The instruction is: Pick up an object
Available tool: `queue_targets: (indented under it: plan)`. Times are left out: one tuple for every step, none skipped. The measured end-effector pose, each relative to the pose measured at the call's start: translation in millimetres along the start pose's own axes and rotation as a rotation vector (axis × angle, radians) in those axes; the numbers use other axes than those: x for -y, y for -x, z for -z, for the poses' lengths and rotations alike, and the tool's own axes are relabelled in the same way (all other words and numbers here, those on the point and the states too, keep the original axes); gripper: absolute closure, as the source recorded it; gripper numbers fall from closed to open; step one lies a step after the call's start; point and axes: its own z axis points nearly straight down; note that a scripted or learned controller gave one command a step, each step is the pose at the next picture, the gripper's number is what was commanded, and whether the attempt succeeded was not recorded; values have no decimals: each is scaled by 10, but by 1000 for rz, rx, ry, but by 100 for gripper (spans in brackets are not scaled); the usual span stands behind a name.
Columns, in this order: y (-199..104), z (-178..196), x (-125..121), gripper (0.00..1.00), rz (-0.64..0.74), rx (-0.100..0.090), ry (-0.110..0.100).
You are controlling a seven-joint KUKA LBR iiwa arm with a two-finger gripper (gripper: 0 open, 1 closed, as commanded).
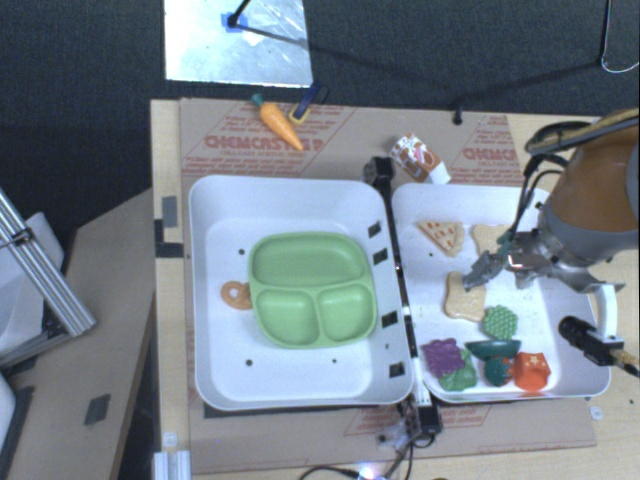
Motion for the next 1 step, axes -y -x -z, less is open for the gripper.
queue_targets:
  plan:
    - [-30,-461,-80,0,0,0,1]
